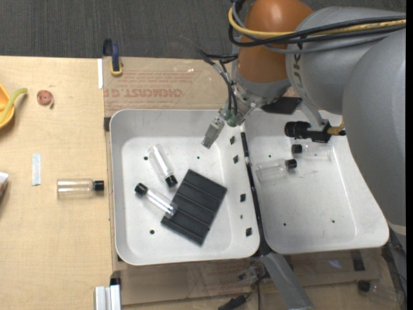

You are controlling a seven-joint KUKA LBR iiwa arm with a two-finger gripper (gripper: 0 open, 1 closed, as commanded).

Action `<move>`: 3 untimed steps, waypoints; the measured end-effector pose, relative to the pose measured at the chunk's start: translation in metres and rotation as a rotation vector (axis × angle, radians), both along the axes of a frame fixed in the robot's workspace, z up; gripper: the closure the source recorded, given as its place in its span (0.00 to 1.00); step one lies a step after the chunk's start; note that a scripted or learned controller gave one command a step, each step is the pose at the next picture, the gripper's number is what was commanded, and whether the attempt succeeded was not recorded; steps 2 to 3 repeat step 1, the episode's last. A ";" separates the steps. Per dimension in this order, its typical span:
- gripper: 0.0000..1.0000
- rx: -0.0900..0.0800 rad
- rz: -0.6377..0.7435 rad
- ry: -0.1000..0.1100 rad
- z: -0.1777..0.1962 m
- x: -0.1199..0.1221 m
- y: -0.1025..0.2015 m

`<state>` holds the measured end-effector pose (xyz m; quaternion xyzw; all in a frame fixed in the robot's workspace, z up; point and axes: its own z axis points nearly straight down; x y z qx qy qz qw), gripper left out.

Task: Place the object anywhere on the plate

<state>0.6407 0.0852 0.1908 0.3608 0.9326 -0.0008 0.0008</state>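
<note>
A black ridged rectangular plate [193,206] lies tilted in the left bin [122,173], toward its front middle. Two clear vials with black caps lie beside it. One vial [161,163] is just behind the plate's left corner; the other vial [155,200] touches the plate's left edge. My gripper [216,131] hangs over the back right corner of the left bin, above and apart from the plate and both vials. I see nothing held in it. A third clear vial [274,169] lies in the right bin [335,231].
The arm's grey body and orange band [274,18] cover the back right of the scene. A small black cap [297,148] sits in the right bin. A clear bottle [77,186] lies on the wooden bench left of the bins. Cardboard [155,89] lies behind them.
</note>
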 end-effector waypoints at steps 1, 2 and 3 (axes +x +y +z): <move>0.00 0.000 0.300 -0.003 0.021 0.007 -0.045; 0.00 0.000 0.300 -0.003 0.021 0.007 -0.045; 0.00 0.000 0.300 -0.003 0.021 0.007 -0.045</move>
